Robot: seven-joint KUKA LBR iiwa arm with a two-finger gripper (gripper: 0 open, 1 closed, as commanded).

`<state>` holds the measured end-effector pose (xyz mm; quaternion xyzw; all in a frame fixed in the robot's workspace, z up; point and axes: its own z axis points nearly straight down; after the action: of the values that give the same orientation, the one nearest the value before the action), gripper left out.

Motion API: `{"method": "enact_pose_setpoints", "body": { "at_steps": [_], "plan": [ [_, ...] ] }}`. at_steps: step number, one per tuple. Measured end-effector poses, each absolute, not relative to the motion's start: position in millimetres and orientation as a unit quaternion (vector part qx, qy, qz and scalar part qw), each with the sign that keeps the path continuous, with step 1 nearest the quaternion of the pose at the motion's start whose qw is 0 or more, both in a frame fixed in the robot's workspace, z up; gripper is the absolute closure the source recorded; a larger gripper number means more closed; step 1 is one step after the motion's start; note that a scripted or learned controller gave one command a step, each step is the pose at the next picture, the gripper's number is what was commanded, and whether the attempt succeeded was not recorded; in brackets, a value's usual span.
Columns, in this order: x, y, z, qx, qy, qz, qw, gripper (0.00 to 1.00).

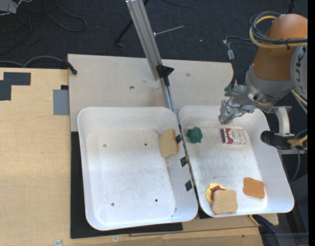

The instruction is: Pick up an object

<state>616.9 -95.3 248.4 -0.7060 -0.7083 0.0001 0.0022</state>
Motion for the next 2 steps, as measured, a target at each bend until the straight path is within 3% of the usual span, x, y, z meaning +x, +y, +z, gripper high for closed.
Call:
{"method": "enact_pose_setpoints", "body": {
  "at_steps": [2],
  "plan": [
    [583.4, -4.0, 244.2, -0.706, -0.709, 0.0009, 0.003, 1.0]
  ]
}}
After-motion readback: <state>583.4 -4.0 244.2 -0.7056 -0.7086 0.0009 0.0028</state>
